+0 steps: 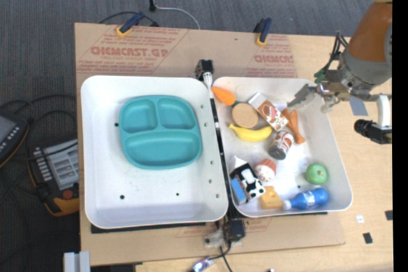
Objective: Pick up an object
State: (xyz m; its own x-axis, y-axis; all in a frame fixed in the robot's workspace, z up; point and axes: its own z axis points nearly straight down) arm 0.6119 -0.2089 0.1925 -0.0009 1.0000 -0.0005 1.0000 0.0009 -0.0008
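Observation:
The right bin [338, 156] holds several small items: an orange piece [224, 95], a brown disc [244, 116], a banana [250, 132], a printed carton [271, 113], a carrot [294, 126], a small can [280, 146], a red-and-white ball [266, 169], a green apple [317, 173], a blue bottle [309, 199], a yellow block [271, 200] and a black-and-white toy [252, 185]. My gripper [314, 99] hovers over the bin's far right corner, just beyond the carrot and carton. It is open, with nothing between its fingers.
The left bin [102, 188] holds a teal divided plate [160, 130]. A black fixture [204, 68] sits at the far end of the seam between the bins. Two clamps [262, 32] hold the cardboard at the back. The arm's grey-and-orange wrist [370, 41] stands over the bench's right side.

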